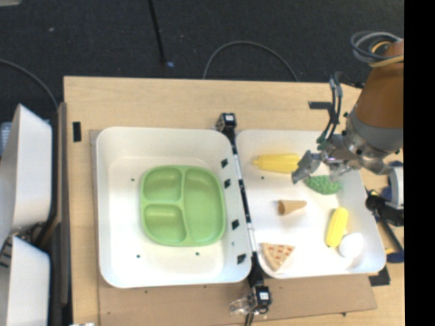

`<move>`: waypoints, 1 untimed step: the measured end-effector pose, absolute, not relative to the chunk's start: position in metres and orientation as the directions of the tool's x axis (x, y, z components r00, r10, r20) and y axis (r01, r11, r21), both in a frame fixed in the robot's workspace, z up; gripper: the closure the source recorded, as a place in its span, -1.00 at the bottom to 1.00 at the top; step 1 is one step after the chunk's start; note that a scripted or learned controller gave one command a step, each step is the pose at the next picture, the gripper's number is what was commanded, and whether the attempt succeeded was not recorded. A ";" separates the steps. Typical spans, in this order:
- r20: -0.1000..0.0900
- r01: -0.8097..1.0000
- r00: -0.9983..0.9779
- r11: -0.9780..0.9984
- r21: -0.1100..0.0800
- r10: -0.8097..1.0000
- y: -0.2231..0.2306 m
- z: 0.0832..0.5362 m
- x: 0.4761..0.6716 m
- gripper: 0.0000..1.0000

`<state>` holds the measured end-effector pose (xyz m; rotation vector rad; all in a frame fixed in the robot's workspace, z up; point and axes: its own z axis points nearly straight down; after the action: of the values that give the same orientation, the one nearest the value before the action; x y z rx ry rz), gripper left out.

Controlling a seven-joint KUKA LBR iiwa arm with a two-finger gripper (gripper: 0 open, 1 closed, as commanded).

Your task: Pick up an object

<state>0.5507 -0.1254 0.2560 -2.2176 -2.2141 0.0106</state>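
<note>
Toy foods lie in the right bin (367, 267): corn cob (276, 162), green broccoli-like piece (323, 185), cone (291, 207), banana (336, 226), white egg (351, 246), pizza slice (277, 255). Hand (311, 166) hovers beside the corn (finger state unclear). Left bin (115, 250) holds a green tray (182, 204).

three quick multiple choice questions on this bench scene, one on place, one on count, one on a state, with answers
1. Where does the green divided plate lie?
A. left bin
B. right bin
C. on the bench outside the bins

2. How many compartments does the plate have?
A. two
B. three
C. five

3. How does the hand stand relative to the toy corn cob?
A. far off over the left bin
B. beside it, over the right bin
C. off the bench

Answers: 1 A, the plate sits in the left bin. 2 B, ridges split it into three wells. 3 B, the hand hangs just right of the cob in the right bin.
</note>
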 end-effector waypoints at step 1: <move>-0.001 1.000 -0.001 0.001 0.002 1.000 -0.125 0.262 0.553 -1.00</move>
<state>0.5529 -0.1252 0.2620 -2.2212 -2.2244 -0.0006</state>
